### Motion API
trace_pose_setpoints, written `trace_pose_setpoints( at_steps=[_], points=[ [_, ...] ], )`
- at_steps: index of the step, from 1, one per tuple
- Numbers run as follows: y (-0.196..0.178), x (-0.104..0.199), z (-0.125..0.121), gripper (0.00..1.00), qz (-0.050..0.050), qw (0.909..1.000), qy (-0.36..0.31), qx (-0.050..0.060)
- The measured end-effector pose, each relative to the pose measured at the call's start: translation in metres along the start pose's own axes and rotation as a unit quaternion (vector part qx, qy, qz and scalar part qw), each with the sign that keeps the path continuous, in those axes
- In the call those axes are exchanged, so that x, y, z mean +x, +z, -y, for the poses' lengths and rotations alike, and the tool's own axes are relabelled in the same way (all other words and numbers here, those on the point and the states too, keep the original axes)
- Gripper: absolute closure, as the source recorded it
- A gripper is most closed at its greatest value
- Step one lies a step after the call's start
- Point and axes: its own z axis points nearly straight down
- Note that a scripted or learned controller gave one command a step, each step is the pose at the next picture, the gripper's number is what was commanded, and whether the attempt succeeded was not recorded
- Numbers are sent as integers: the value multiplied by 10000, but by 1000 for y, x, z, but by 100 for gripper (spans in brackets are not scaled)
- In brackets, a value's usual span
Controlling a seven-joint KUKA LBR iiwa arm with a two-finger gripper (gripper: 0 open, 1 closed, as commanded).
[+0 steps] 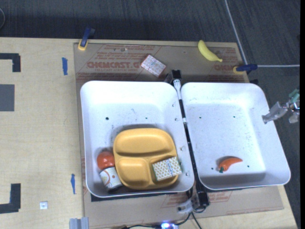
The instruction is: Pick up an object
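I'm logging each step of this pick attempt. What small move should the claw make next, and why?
Probably swing left and down over the right bin, toward the orange chili pepper. The claw sits at that bin's right rim, away from everything, and the pepper lies alone on bare floor, the nearest uncluttered target.

Both bins white: left bin (95, 109) and right bin (267, 128), each speckled with small dark marks. Divided tray (140, 151) mustard yellow. Small box (166, 169) on it has a fine green-and-white pattern. Ball (105, 159) orange-red; can (110, 177) white with orange markings. Toy chili pepper (229, 162) orange-red with a green stem. Banana (208, 51) yellow. Cardboard sheet (119, 61) brown with red lettering. Packet (153, 65) pale with pinkish print. Bench (38, 128) light wood with black and blue tape marks. Clamps (86, 37) blue and yellow.
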Motion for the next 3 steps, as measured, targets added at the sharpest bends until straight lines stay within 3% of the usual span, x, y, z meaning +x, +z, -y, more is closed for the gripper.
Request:
trace_pose_setpoints(
  at_steps=[1,2,3],
  points=[
    [41,4,38,0,2,10000,3,-3],
    [122,16,38,0,1,10000,4,-1],
    [184,84,37,0,0,10000,-3,-15]
  ],
)
